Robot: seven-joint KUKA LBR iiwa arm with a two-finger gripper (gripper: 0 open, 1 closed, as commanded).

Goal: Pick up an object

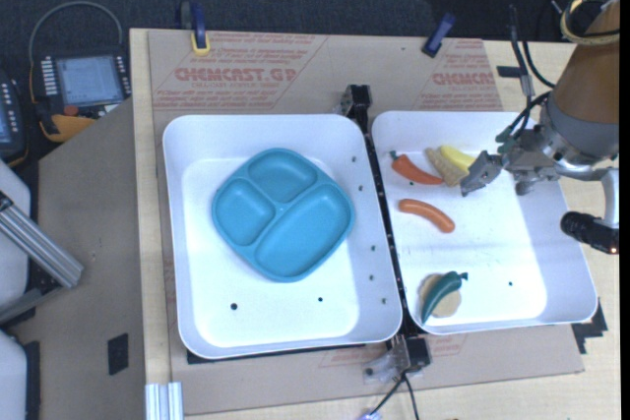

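Two shallow white plastic bins are seen side by side, one at frame left [187, 211] and one at frame right [551, 310]. One blue three-compartment plate [283, 212] is counted in the left bin. Four toy food pieces are counted in the right bin: one orange-red chilli [415, 171], one yellow corn cob [451, 160], one orange sausage [425, 214], and one green-and-tan piece [442, 293].

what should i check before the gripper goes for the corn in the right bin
1. Gripper over the right bin: ok, it sits near the bin's upper part.
2. Gripper lined up with the yellow corn: ok, right beside it.
3. Nothing held yet: cannot tell, fingers too small to read.
4. Crowding at the target: not ok, the red pepper touches the corn.
5. Other items out of the way: ok, the sausage and the green pepper lie apart, lower down.
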